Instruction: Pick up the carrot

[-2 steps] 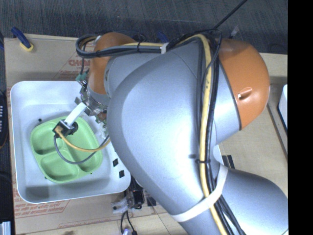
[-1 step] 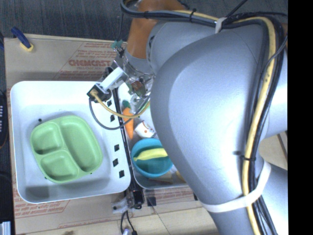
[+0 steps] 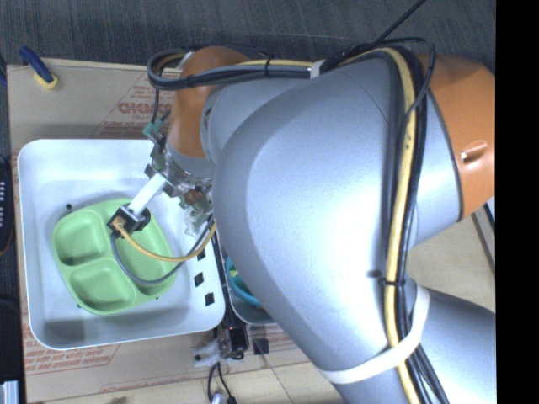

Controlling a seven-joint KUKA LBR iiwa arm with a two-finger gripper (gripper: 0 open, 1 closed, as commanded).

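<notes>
Green glossy plastic, round-cornered, forms a three-compartment plate [image 3: 93,259] lying in the smooth white left bin [image 3: 42,175], with bare floor along the bin's far and left walls. The gripper [image 3: 189,194] hangs over that bin's right side, just beside the plate; whether it is open or closed cannot be told. Where the carrot lies cannot be told, as the smooth grey arm [image 3: 337,183] covers everything to the right.

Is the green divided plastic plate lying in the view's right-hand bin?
No, the green divided plastic plate lies in the shallow white bin on the view's left.
</notes>
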